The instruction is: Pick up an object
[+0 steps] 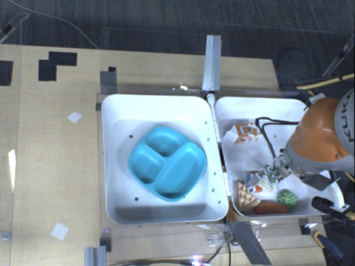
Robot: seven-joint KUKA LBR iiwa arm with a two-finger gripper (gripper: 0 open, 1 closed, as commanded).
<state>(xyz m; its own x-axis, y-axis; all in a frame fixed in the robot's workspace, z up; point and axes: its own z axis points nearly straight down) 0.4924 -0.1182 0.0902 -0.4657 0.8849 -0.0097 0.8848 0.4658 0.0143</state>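
Observation:
My gripper (271,175) hangs low in the right bin (236,111), under the orange-banded wrist (317,132). Its tip is just above a small blue and white item (255,179). Close by, along the bin's front, lie a pizza slice toy (244,193), a brown sausage (272,208) and a green broccoli piece (287,198). An orange and white packet (247,132) rests further back in the same bin. The wrist hides part of the bin's right side.
The left bin (119,112) holds a blue divided plate (167,162). A metal post (212,62) stands behind the wall between the two bins. A black cable (270,122) loops from the wrist over the right bin.

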